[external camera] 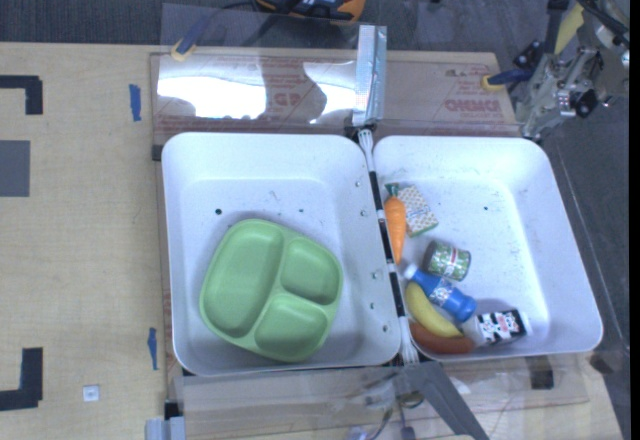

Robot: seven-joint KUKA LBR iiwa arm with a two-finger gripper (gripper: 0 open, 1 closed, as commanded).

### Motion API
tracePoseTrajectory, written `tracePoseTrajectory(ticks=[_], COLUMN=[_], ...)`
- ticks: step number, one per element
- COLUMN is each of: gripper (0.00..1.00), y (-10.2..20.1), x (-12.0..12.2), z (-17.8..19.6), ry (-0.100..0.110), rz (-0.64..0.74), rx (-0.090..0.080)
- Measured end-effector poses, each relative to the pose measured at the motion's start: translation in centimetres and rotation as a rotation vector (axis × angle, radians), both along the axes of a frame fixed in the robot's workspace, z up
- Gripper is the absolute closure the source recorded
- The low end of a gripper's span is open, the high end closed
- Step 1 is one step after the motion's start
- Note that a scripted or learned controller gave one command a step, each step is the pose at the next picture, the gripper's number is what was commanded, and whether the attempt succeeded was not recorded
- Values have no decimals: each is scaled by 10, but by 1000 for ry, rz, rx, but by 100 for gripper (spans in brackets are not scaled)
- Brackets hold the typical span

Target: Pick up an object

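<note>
Below, we look down at a slant on a bench (80, 228) bearing two shallow white bins side by side. We find a green divided plate (270, 290) lying flat in the left bin (200, 168), toward its near side. We see the candidate objects clustered in the right bin (510, 178) along its left wall and near corner: an orange carrot (396, 225) against the wall, a patterned packet (418, 210) just beside it, a small green can (447, 261) on its side, a blue bottle (446, 297), a yellow banana (430, 315) touching a red piece (443, 343) at the near edge, and a black-and-white carton (497, 325). We see the tool (565, 98) at upper right, beyond the right bin's far corner, well apart from every object and holding nothing; we cannot tell how far it is open.
</note>
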State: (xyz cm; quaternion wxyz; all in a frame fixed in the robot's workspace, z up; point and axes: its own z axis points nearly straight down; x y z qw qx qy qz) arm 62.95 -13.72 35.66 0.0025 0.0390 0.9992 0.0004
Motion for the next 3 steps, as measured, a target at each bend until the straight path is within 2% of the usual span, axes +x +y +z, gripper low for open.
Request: tracePoseTrajectory(ticks=[1,2,3], gripper=[100,100,100], y=[10,53,69], x=[23,38,39], z=[-81,-105,-95], ry=[3,4,-2], rz=[155,353,612], rx=[1,1,-1])
